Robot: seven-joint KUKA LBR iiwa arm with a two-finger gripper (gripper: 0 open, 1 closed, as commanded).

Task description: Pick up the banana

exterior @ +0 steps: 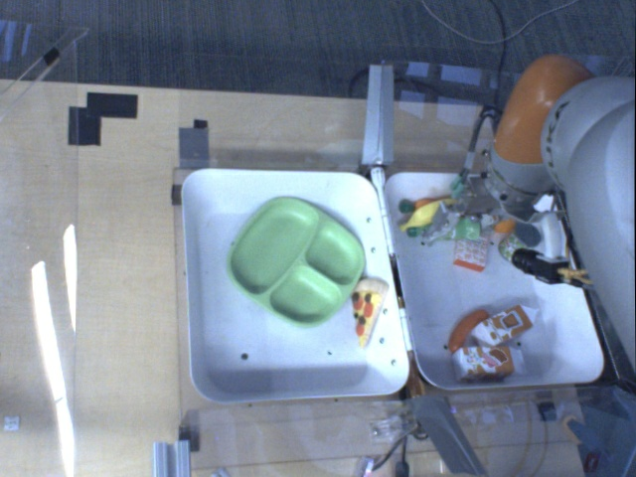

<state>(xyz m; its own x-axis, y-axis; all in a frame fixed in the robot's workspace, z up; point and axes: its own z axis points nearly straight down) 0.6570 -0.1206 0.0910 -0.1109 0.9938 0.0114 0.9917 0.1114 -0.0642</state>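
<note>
Hand (475, 203) of our grey arm (596, 167) sits low over the far part of the right shallow white bin (556, 366), below the orange band (532, 107) at the wrist; we cannot tell how it is set, since the wrist and cables cover it from above.

We see the small yellow banana (421, 213) lying in the far left corner of that right bin, just beside the hand on its left, roughly level with the bin's floor and slanted a little. Touching or nearly touching the banana on its right is a cluster of small green and clear pieces (457, 229), partly under the hand. Nearer the middle of the bin lies a small orange-and-white packet (470, 254). Toward the near edge of the same bin lies an orange, brown and white wrapped snack pack (489, 344), well apart from the banana.

We find the left shallow white bin (219, 356) holding a green three-compartment plastic plate (296, 258) around its middle, and a toy pizza slice (367, 308) against its right wall. Both bins rest side by side on the pale wooden worktop (99, 296).
</note>
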